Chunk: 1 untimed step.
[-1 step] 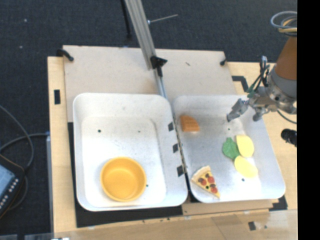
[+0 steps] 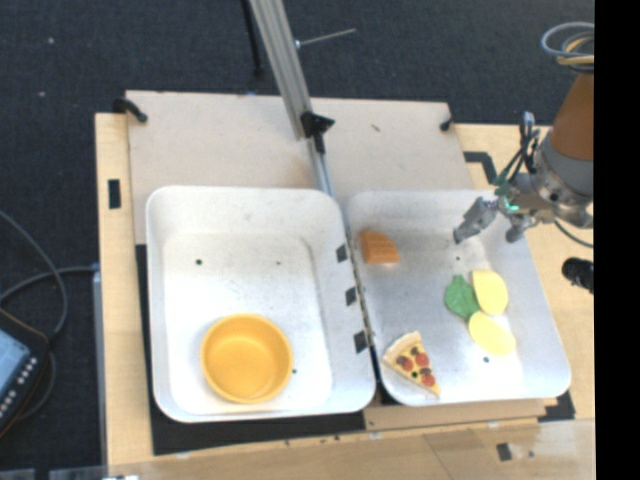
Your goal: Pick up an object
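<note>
The arm reached in from the right edge of the view, its orange band above the wrist, and its gripper (image 2: 492,221) hung over the upper right part of the right bin (image 2: 420,218). The two fingers (image 2: 470,224) stood apart, pointing down and to the left, with nothing between them. Inside that bin lay several toy food pieces: an orange-brown bread-like block (image 2: 379,248) near the upper left, a pizza slice (image 2: 412,361) near the lower left edge, and on the right a green leaf-shaped piece (image 2: 460,297) touching a yellow oval piece (image 2: 490,291), with a second yellow piece (image 2: 492,334) just below them. The gripper sat above and a little to the right of the green and yellow pieces, apart from all of them. The left bin (image 2: 240,228) held a yellow bowl (image 2: 246,358) upright in its lower part. Both bins rested side by side on the pale wooden worktop (image 2: 115,298), and a slanted metal rail (image 2: 285,53) ran down from the top of the view toward the gap between them.
</note>
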### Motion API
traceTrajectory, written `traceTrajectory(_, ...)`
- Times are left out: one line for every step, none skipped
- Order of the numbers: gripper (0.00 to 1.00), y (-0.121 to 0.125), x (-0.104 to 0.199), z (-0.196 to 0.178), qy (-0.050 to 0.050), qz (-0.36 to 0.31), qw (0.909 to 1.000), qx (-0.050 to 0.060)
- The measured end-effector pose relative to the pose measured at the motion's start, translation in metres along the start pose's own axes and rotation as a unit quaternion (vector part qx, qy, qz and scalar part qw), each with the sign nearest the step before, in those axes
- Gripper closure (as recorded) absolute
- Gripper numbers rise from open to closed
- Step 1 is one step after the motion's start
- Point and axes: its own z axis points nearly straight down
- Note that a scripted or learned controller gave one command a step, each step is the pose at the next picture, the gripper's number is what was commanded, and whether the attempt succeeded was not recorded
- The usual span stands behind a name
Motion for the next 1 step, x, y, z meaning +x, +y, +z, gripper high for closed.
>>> traceTrajectory(0.0, -0.01, -0.0019, 0.0481, 0.0, 0.002, 1.0, 0.001)
